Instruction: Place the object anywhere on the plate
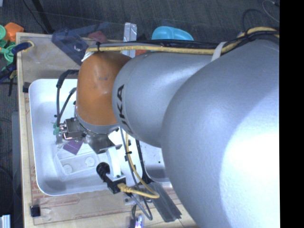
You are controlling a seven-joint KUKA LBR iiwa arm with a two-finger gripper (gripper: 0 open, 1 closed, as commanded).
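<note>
A small purple object (72, 146) lies low in the left bin (42, 127), tilted, just under the gripper (66, 136). The gripper's metal body sits right above it and looks to be touching its upper edge, but whether the object is actually between the fingers cannot be told from this angle, nor how far apart they stand.

Just below the purple object lies a clear, flat plastic piece (76, 164) with round dimples in it, resting on the bin floor; it may be the plate, though it is faint against the white. The purple object overlaps its upper corner or lies just beside it.

The arm (204, 127) covers most of the view, grey and broad, with its orange band (97, 91) directly above the wrist. Black cables (61, 96) loop down the wrist's left side, and a yellow cable (135, 177) hangs near the bin's lower rim.

The right bin (154, 172) is largely hidden by the arm; only a bit of its rim shows.

Beyond the bench, at the top, sit a blue object (172, 33) and some green and orange items (8, 44) at the far left.
</note>
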